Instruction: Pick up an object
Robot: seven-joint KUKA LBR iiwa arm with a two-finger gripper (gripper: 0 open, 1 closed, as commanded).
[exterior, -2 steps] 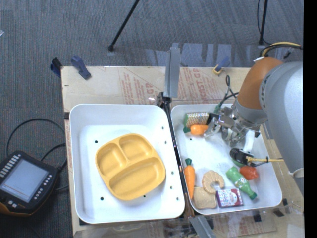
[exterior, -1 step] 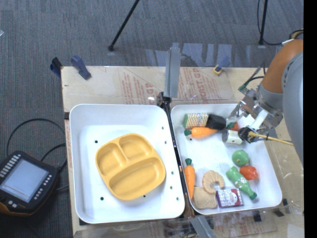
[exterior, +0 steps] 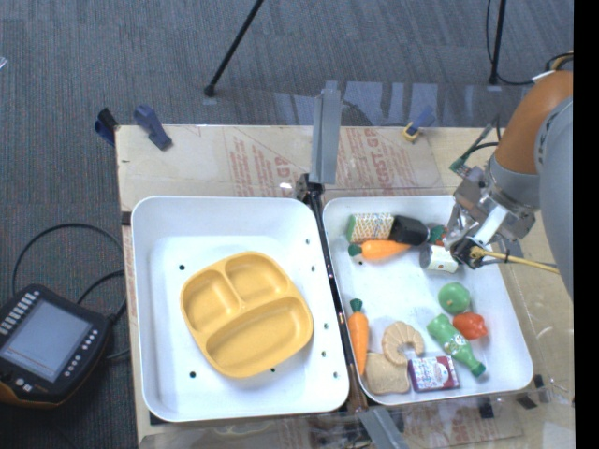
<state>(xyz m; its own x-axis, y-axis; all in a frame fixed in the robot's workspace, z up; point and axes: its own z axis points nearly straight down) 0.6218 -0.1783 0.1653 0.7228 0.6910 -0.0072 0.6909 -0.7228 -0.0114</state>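
Closest to the lens, at the right-hand shallow white bin's (exterior: 520, 340) 6 o'clock edge, sits a red-and-white printed packet (exterior: 432, 373), and touching it at its 9 o'clock is a tan slice of toy bread (exterior: 385, 374). Just above those, a pale ring-shaped pastry (exterior: 405, 340) leans on the bread, with a small orange toy carrot (exterior: 359, 335) upright-pointing along the bin's 8 o'clock wall. Over at 4 o'clock, a green plastic bottle (exterior: 456, 345) lies tilted, a red toy tomato (exterior: 470, 325) just beside it and a round green fruit (exterior: 455, 296) right above that. Up at 11 o'clock there's a yellow toy corn cob (exterior: 371, 224) lying sideways, a black rounded object (exterior: 409, 229) touching its 3 o'clock end, and a second, fatter orange carrot (exterior: 385, 249) just below both. The gripper (exterior: 456, 237) hangs over the bin's 1 o'clock corner, near the black object, and whether it is open or closed I cannot tell from this angle. Every pickable object lies on the bin floor. In the left-hand white bin (exterior: 154, 251), a yellow three-compartment plastic plate (exterior: 245, 313) rests at centre.
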